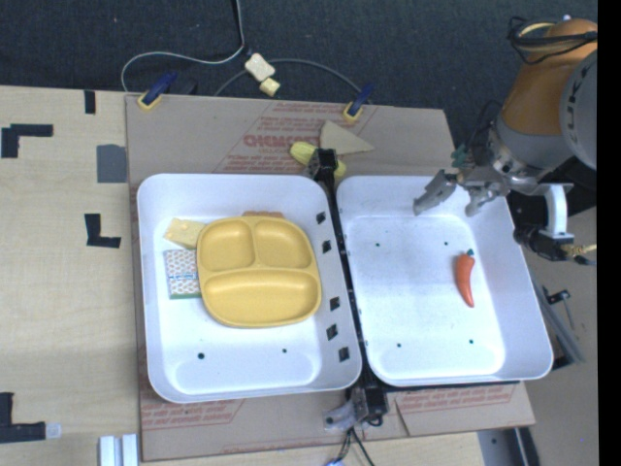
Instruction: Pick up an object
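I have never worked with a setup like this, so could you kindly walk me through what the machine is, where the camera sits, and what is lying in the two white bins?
There is one picture, taken by a fixed camera above the bench, looking down at a slant. The grey and orange machine at the right is a robot arm, and at its end is a two-finger gripper, the part meant to pick things up. The fingers are spread apart over the far edge of the right bin, with nothing between them. That bin holds an orange toy carrot near its right side. The left bin holds a yellow divided plate, with a pale yellow piece and a small patterned packet tucked beside its left edge. Both bins rest on a sheet of cardboard clamped to the bench.
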